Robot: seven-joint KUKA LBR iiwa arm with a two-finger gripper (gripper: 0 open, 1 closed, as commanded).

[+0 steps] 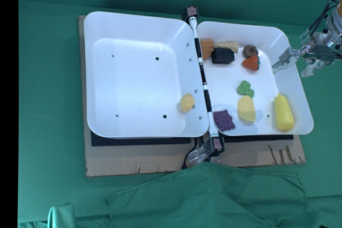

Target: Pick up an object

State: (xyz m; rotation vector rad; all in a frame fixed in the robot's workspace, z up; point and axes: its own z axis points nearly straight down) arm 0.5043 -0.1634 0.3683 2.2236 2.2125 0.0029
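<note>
Yellow bottle (284, 112) lies nearest the gripper (295, 61), whose spread I cannot tell; its rounded side could roll from a pinch.

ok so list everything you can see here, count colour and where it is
bins: 2, white, side by side on the bench
yellow lump: 1, left bin, near right corner
waffle: 1, orange, right bin, far left
black block: 1, beside the waffle
doughnut: 1, brown, right bin, far side
carrot: 1, orange, below the doughnut
lemon: 1, yellow with green leaves, right bin middle
grapes: 1 bunch, purple, near left corner
bottle: 1, yellow, near right corner
gripper: 1, grey, over the right bin's right rim
</note>
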